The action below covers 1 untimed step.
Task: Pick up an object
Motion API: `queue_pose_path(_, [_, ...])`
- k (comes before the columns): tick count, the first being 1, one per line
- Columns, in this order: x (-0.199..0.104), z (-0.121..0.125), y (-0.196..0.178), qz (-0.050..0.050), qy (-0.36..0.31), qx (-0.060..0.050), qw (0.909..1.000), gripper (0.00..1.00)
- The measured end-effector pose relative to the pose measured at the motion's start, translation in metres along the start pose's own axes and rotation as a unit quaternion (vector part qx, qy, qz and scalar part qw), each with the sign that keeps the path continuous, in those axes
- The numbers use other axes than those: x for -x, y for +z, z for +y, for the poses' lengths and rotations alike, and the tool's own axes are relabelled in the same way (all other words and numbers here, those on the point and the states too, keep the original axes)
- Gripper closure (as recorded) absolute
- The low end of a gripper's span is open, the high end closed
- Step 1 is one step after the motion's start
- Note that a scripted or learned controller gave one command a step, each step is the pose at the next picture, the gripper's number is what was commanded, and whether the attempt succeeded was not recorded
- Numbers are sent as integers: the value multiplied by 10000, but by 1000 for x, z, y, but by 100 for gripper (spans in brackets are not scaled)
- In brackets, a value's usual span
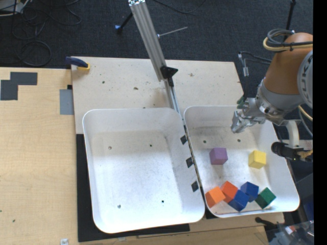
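My gripper hangs over the back part of the right bin, its metal fingers pointing down with nothing visible between them. A purple cube lies near the bin's middle, below and left of the gripper. A yellow cube sits to the right of it. Along the front wall cluster two orange cubes, two blue cubes and a green cube.
The left bin stands beside the right one, with black clips along the shared wall. A slanted aluminium bar rises behind the bins. A blue-and-yellow clamp sits at the bench's back left corner.
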State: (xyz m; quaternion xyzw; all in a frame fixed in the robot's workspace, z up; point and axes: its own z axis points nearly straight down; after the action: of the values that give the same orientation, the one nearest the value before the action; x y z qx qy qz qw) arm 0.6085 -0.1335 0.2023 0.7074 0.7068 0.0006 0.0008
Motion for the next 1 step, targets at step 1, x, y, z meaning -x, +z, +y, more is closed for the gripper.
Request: queue_pose_path(1, [-55,-18,-13,18,-23,-26,10000,100])
